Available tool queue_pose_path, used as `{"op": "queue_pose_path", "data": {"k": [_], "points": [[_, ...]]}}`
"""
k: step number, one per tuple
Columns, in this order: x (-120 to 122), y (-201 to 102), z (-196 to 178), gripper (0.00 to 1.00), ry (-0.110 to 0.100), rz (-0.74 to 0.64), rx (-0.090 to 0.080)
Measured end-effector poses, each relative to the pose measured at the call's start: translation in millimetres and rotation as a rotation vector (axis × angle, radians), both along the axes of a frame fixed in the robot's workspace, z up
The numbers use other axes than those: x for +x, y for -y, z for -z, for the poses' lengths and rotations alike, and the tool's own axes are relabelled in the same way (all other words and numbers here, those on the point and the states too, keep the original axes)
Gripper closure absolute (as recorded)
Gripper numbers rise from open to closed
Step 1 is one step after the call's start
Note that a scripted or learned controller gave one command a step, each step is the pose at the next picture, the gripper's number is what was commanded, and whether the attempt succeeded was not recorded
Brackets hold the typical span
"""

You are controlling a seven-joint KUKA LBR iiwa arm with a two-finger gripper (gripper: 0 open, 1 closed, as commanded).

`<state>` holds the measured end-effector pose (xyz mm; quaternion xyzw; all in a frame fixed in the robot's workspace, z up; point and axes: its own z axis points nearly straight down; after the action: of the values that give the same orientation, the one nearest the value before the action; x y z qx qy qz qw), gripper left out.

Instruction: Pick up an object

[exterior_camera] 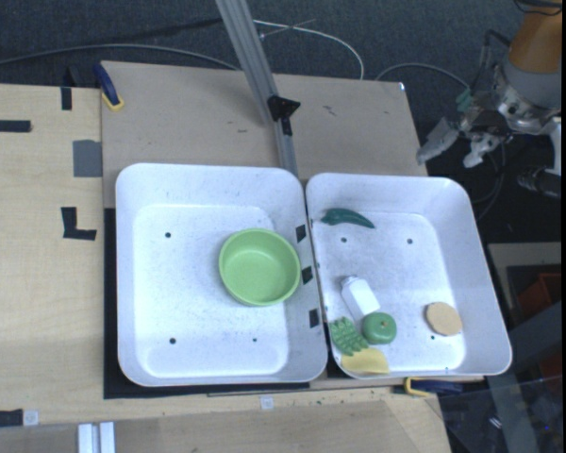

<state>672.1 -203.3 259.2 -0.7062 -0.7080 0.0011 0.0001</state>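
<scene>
Camera view: wooden bench (38,253), dark carpet (377,8), claw (453,144) spread open over the bench edge.

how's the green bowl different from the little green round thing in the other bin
The green bowl is pale green; the round green piece is darker. The bowl is far larger and open, showing a hollow inside, while the round piece looks solid with a small knob on top. The bowl sits alone in the left bin; the round piece lies in the right bin, close beside a white bottle. Both are round, green, and lie apart from the gripper.
</scene>
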Motion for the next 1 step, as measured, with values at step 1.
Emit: {"op": "queue_pose_path", "data": {"k": [1], "points": [[-0.1, 0.2, 0.0, 0.00, 0.000, 0.000, -0.001]]}}
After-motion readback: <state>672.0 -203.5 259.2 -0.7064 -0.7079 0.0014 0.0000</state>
